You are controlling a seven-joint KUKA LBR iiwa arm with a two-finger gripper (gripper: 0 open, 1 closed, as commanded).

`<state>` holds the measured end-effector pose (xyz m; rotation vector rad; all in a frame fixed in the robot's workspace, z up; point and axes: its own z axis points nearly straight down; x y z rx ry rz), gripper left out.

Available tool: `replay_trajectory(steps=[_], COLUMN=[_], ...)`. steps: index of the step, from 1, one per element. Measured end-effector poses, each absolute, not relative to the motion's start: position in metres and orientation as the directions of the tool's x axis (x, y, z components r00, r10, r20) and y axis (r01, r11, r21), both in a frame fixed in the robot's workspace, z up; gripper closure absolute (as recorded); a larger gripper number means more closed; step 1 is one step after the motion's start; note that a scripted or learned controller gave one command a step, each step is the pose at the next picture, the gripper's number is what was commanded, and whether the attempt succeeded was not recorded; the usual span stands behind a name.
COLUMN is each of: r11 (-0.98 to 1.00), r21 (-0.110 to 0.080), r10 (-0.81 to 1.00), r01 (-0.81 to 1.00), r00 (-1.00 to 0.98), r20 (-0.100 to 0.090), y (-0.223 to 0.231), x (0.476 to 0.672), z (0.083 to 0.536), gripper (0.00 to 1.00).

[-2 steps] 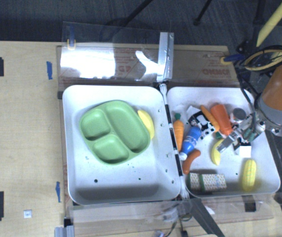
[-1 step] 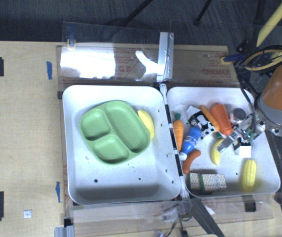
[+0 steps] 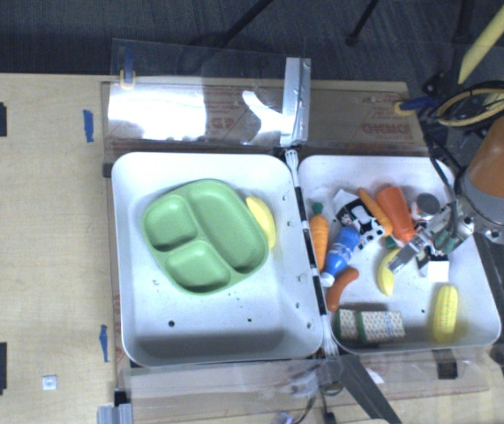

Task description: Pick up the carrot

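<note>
— Carrot [image 3: 319, 238] lies at the left edge of the right bin [image 3: 481, 325], green top pointing away, right beside the blue bottle [image 3: 342, 247].

— Where's the arm [image 3: 497, 170]?

— It leans in from the right, low over that bin. Its pincer [image 3: 424, 250] points left, near the small banana [image 3: 384, 276]. Well apart from the carrot.

— Open or closed?

— I cannot tell.

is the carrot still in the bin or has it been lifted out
In the bin. The carrot lies flat on the floor of the right bin, by its left wall beside the blue bottle. The hand is well off to its right.
</note>
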<state>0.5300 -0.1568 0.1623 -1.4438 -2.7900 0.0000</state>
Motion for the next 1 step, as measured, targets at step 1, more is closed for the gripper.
replay_trajectory(steps=[1], r11=[0.578], r21=[0.0], r10=[0.816], r01=[0.816], r00=[-0.578], r20=[0.0], y=[-0.1568], x=[0.53], z=[0.1623], gripper=[0.0])
